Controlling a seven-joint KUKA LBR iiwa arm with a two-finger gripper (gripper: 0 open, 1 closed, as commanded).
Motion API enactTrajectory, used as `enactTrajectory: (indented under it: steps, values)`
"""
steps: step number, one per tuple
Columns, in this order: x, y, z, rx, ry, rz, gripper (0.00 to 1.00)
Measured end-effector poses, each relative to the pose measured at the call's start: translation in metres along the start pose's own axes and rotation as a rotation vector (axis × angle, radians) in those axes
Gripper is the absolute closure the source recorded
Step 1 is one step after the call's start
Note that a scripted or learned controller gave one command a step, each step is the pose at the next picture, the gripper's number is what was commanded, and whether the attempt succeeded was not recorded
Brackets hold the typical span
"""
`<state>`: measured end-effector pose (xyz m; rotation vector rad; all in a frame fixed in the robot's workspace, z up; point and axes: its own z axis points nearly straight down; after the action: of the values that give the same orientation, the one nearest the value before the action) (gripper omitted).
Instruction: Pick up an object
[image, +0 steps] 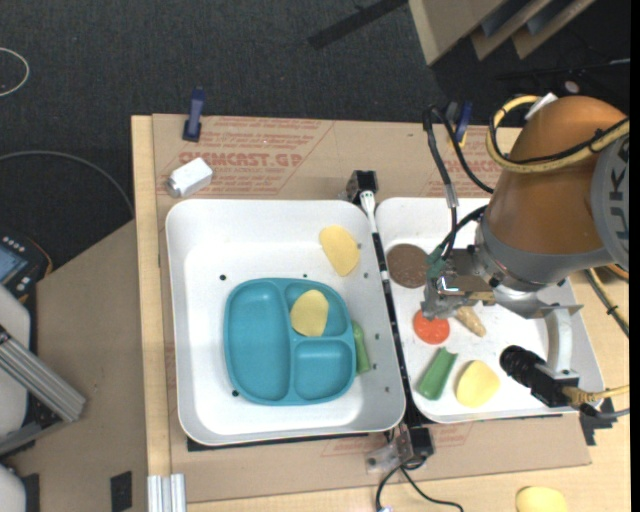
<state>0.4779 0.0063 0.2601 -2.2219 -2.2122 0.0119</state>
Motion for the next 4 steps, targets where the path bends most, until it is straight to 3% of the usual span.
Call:
enactTrajectory:
  steps: [1, 2, 3, 4]
  values:
    - [0.085, 0.001, -0.062, -0.017, 0.005, -0.015, 1.00]
    - [0.092, 0.000, -0.213, -0.029, 0.006, -0.008, 1.00]
    - [0.059, -0.001, -0.012, 0.008, -0.002, 0.001, 1.00]
    - [0.151, 0.000, -0.087, -0.018, 0.006, -0.016, 1.00]
